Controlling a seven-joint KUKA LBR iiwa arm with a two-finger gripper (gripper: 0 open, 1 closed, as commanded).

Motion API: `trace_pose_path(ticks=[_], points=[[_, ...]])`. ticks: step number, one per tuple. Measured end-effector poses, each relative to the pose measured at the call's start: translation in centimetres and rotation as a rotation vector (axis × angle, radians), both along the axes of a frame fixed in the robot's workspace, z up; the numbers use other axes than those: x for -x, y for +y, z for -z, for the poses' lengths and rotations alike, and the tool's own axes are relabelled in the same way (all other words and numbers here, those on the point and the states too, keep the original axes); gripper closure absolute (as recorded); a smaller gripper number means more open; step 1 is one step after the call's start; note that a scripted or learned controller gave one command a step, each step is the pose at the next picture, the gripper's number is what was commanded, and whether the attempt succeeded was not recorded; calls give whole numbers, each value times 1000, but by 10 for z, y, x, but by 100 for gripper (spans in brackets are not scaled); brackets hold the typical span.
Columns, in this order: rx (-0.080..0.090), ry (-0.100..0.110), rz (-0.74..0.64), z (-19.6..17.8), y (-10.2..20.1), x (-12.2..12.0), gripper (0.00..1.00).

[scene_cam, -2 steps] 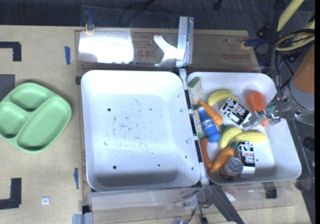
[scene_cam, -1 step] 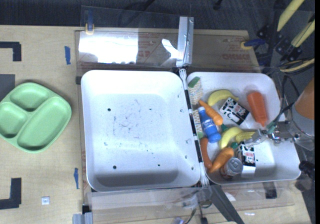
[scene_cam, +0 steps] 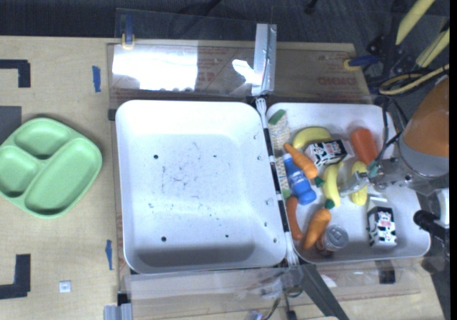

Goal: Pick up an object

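Bench: pale wood, carrying two white bins side by side, with a green divided plate out at 9 o'clock.
Left bin: here's the big one, bare white floor with a few scuffs.
Right bin: this is where the pile sits, crowded toward its 9 o'clock wall, so the thing to pick is somewhere in here.
Arm: reaching in from 3 o'clock, orange band above the bin's right rim.
Gripper: low over the middle of the right bin, just at 3 o'clock of the long banana and right above a small yellow piece.
Jaws: cannot tell whether they are open or closed, since the metalwork blurs into the clutter. Nothing is visibly held. Contact with the yellow piece is possible but unclear.
Likely target: I judge it's that yellow piece or the long banana, the nearest things.
Neighbours: a cow-print carton at 11 o'clock of the gripper, a blue bottle at 9, a second carton at 5, a carrot and a can at 7.
Doing it well: come straight down, centre on one item only, close across its narrow side, and lift slowly. The pile is tight, so a slanted approach risks nudging the banana away or pinching two things.
Safer pick: the second carton stands apart, with room on both sides.
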State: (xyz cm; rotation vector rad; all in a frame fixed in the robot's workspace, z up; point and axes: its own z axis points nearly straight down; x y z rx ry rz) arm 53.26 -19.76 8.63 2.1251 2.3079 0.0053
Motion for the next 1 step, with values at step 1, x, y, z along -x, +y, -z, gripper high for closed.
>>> trace_pose_path(ticks=[1], points=[[3, -5, 3, -11, -2, -1, 100]])
